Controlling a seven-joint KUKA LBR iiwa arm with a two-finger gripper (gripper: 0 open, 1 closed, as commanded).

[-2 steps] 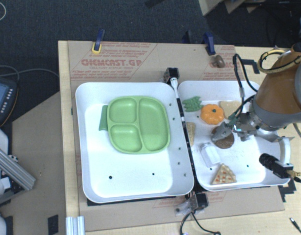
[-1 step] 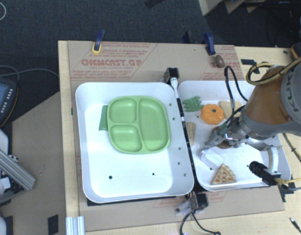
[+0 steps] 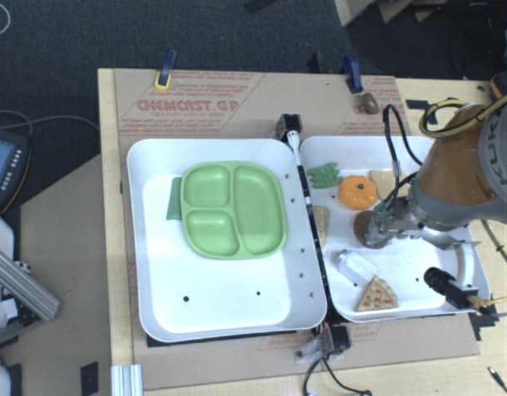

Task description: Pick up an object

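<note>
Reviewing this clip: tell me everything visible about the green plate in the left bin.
The green plate is a light green, rounded-square tray with three compartments: two smaller ones on its left side, one above the other, and one long one down its right. It looks like smooth moulded plastic. It lies flat and upright on the floor of the left bin, in the upper middle. A darker green flat piece sticks out from under its left edge. Nothing lies in its compartments.

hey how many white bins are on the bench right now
2. The left bin holds a green divided plate; the right bin, beside it, holds small food items, with the pincer over it.
</note>
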